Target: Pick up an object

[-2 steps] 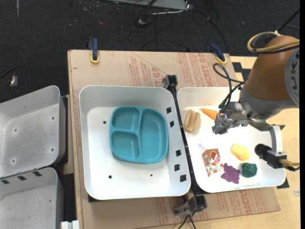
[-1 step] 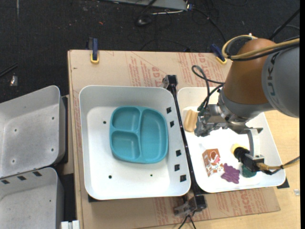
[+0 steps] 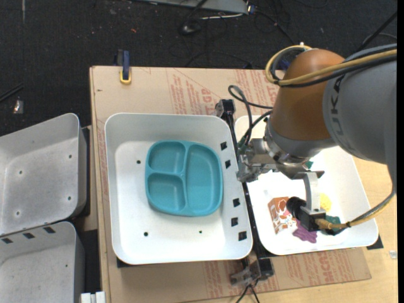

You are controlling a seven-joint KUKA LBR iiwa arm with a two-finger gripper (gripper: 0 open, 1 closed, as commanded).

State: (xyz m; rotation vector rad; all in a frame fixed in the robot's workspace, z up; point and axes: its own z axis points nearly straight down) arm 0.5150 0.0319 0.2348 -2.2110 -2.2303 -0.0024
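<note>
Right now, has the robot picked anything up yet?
Nothing looks picked up yet. The gripper hangs at the right bin's left edge, no object visibly held. Left to do: grab something, like the orange packet or purple piece lying there.

You see a fat, round, grey arm at 3 o'clock. A shiny orange band wraps it, with dark letters beside it. A thin yellow cable loops over the top. At the band's 7 o'clock, the gripper looks silvery grey.
</note>
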